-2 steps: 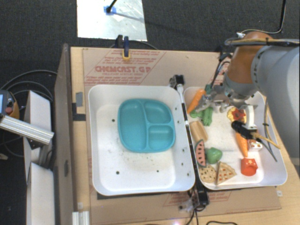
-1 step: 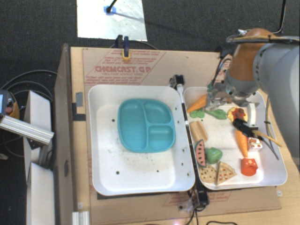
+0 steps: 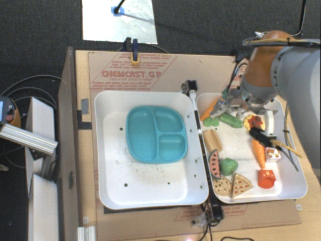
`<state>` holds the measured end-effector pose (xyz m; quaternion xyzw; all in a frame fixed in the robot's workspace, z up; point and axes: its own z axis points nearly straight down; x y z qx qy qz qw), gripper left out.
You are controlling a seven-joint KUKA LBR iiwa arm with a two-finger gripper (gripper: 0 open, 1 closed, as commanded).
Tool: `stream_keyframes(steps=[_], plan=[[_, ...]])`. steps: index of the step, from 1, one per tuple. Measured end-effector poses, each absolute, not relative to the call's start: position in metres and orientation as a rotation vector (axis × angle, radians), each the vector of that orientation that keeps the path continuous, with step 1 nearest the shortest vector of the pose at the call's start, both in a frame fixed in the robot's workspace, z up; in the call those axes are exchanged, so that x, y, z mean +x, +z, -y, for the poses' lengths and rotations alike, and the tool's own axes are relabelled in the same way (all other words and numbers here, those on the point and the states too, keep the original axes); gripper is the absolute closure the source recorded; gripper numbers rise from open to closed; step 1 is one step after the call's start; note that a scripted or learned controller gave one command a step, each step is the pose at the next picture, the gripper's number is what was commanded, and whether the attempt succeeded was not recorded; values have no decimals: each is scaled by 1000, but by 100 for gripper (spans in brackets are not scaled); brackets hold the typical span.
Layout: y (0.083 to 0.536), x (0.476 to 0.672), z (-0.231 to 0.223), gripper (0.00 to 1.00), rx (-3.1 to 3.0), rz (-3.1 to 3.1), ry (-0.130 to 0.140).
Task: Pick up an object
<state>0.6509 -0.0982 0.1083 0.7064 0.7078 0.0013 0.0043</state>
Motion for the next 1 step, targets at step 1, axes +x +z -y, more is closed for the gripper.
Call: stream_keyframes(steps=[1], plan=[[89,666,92,0,2218,-2233,-35]])
